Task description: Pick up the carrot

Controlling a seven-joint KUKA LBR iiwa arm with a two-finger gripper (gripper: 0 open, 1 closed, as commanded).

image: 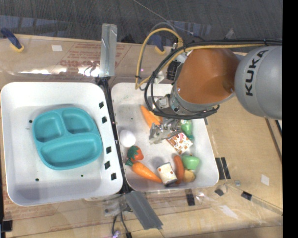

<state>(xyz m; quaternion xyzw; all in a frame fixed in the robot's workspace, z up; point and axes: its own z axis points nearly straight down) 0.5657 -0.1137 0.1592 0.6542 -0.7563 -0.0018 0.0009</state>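
your end effector (164, 132) hangs low by the carrot (150, 116) at its eleven o'clock, positioned to grasp; grip state unreadable.

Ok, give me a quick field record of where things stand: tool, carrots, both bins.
tool: low in the right bin, beside the upper carrot
upper carrot: right bin, partly under the arm
lower carrot: right bin, near front wall, lying free
right bin: also holds a white ball and other toy foods
left bin: holds a teal divided plate
carrot lifted: not yet
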